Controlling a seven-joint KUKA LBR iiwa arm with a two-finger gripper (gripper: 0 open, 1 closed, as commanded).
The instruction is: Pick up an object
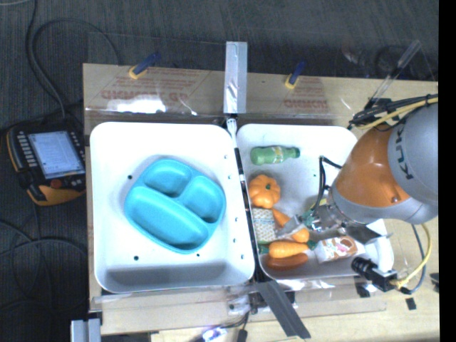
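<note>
Camera view has us over the right bin [335, 137], where the claw [318, 218] sits low among the clutter; we cannot tell how its grip stands. Just toward the bin's near edge lies a smooth orange carrot [288, 249], long axis running along that edge. A ribbed pumpkin [262, 189] sits near the divider, a glossy green bottle [274, 154] at the far edge. The left bin [107, 262] carries a blue sectioned plate [174, 201].
</note>
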